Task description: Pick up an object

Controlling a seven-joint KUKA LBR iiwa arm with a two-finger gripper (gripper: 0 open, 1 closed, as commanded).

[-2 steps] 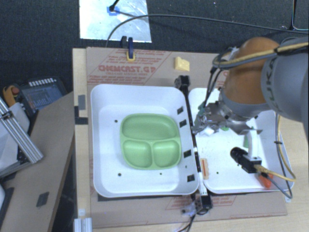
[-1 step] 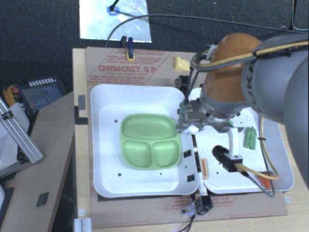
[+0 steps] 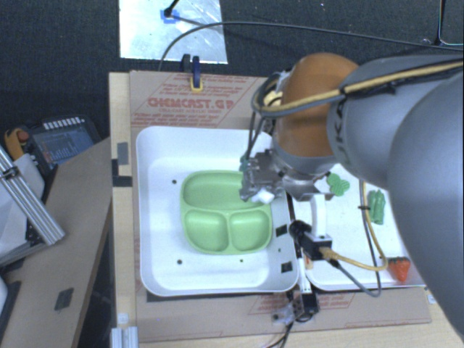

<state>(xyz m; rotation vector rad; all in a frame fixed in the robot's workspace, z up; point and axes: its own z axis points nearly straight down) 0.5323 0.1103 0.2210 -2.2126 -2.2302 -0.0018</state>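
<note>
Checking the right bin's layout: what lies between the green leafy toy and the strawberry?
A green pickle-like toy lies between the leafy toy and the strawberry, seen in the camera view.

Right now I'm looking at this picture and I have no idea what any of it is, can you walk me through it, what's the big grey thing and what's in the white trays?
The big grey shape is a robot arm with an orange band near its wrist, reaching in from the right. One fixed camera looks down on the bench at a slant. The arm's gripper, a two-finger claw, hangs over the left white bin, above the right edge of a green divided plate with three compartments. I cannot tell from this angle whether it is holding anything. The right white bin, partly hidden by the arm, holds a small green leafy toy, a green pod-like toy and an orange-red piece like a strawberry. Cables trail across it.
</note>
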